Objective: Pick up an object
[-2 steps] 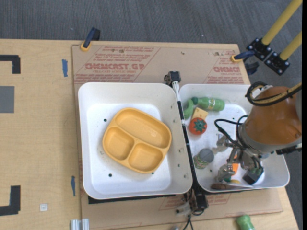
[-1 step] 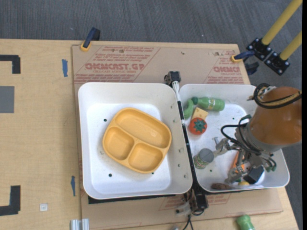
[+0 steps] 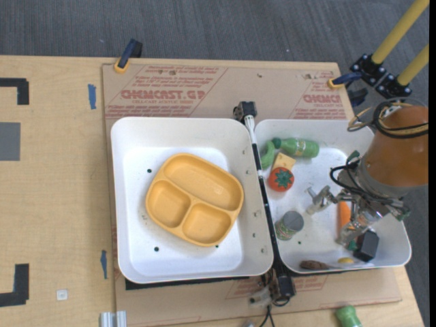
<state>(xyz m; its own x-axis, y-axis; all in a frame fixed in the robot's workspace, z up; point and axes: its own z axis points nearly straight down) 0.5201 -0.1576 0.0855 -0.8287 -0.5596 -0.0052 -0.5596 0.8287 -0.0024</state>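
Observation:
The arm's orange band (image 3: 402, 145) hangs over the right bin (image 3: 398, 254), and my gripper (image 3: 355, 213) is low over that bin's right part. An orange carrot-like piece (image 3: 344, 213) stands right beside the gripper, partly covered by it. I cannot see whether it is held. A black block (image 3: 366, 245) lies just below the gripper. Further left in the same bin are a green bottle (image 3: 296, 147), a yellow wedge (image 3: 283, 162), a red tomato (image 3: 281, 178), a grey can (image 3: 290, 224) and a brown piece (image 3: 315, 265) by the front wall.
The left bin (image 3: 129, 182) holds a yellow three-part plate (image 3: 194, 199). A small metal piece (image 3: 317, 197) lies left of the gripper. Cables run around the wrist. Yellow poles (image 3: 402, 26) with a black clamp stand at the back right. A green object (image 3: 348, 315) lies on the bench in front.

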